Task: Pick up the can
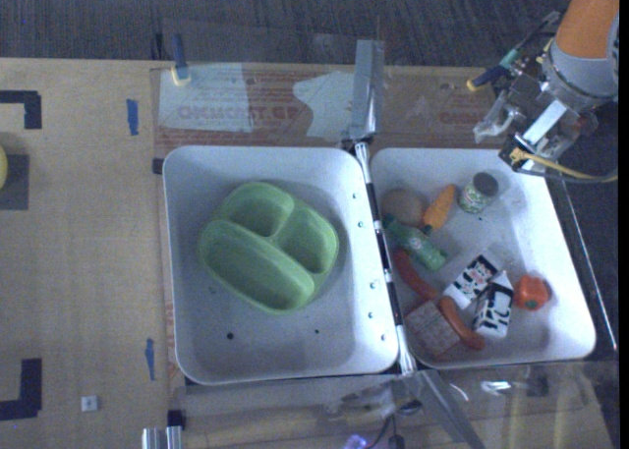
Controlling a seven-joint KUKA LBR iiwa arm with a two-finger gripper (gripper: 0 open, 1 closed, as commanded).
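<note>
One can (479, 193) upright in right bin (565, 246); end effector (508, 140) near, apart.

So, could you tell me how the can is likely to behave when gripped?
The can seems upright, lid up, so it probably won't roll unless knocked over. It looks small and rigid, so it likely holds its shape when squeezed. A sideways nudge might tip it toward the carrot.

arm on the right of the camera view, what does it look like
The arm has a broad orange band above a rounded grey wrist section. The gripper at its end is angular, pale grey and white. A yellow cable runs by the wrist, and a thin dark lead with a blue tip juts out beside it.
</note>
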